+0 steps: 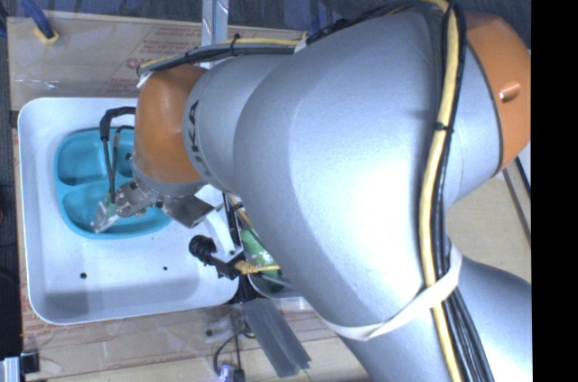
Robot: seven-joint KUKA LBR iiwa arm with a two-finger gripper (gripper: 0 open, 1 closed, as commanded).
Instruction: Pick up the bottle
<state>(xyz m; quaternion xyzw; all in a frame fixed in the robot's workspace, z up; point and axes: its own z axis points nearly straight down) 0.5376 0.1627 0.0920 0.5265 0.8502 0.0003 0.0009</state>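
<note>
A translucent blue plastic object [86,177] lies in the left part of the left white bin [54,299]. I cannot tell whether it is the bottle. My gripper [113,213] is low over the blue object's lower right edge, below the orange wrist band [163,132]. A small green item with a label [256,252] peeks out from under the arm near the wall between the two bins; most of it is hidden. The grey arm covers the right bin and much of the view.
The left bin's white floor [117,281] shows below the blue object. Black cable ends [206,250] hang beside the gripper. A wooden bench [81,46] runs behind the bin, with a blue clamp [36,17] at its far left.
</note>
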